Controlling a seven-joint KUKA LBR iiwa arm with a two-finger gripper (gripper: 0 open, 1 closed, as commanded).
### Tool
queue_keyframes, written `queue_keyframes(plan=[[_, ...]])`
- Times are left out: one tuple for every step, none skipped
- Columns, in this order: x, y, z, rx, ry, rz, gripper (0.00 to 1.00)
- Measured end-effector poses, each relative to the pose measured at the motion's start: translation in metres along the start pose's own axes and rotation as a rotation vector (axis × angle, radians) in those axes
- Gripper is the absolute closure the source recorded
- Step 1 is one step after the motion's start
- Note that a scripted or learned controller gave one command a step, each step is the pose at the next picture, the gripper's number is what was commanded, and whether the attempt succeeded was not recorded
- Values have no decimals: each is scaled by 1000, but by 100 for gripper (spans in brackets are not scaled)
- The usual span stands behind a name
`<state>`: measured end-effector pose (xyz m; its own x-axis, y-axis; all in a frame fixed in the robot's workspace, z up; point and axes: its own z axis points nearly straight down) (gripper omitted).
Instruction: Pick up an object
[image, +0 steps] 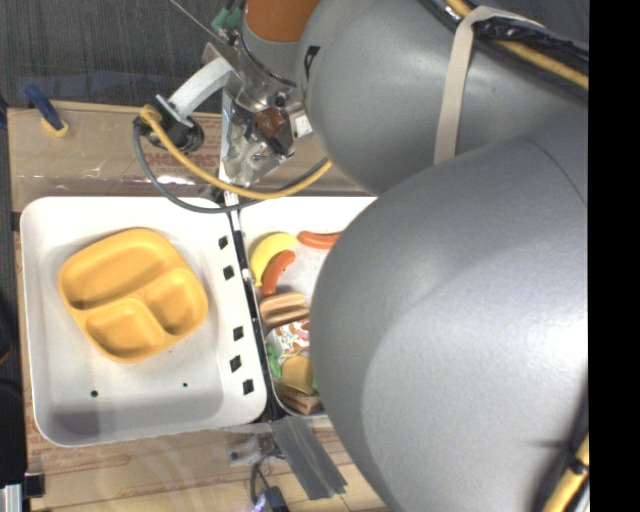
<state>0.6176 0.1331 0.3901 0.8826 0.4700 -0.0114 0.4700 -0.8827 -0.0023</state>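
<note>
**A:** What have you got at the left of the frame?

**B:** Up in the top left corner you'll see a small blue clip (45, 108) on the bench (90, 150). Below it is the left bin (38, 350), and in it lies a yellow tray (130, 295) with three compartments, open side up, set at a slant.

**A:** And towards the middle?

**B:** A yellow cable (205, 172) and a black cable (160, 180) loop over the bench just above the bins. They lead up to the gripper (255, 140), which you'll find at upper centre, over the far edge where the two bins meet. You'll want its state, but I cannot tell whether it is open or closed. Nothing from the bins shows in it.

**A:** Where are the things to pick?

**B:** Look just right of the dividing rims, in the right bin (285, 215). They sit well below the gripper. Near the top lie a yellow fruit (266, 250) and two red sausages, one (278, 270) against the fruit, the other (320, 240) beside it. Under those you have a brown bun (283, 308), then a printed packet (290, 345), then a yellowish piece (297, 375) at the near end.

**A:** And the right?

**B:** The grey arm (460, 300) covers the rest of that bin. Its orange band (275, 15) is at the top edge.
</note>
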Motion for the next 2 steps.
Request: queue_keyframes(plan=[[17,-22,-104,-2,17,122,100],[24,-33,87,-1,-2,234,100]])
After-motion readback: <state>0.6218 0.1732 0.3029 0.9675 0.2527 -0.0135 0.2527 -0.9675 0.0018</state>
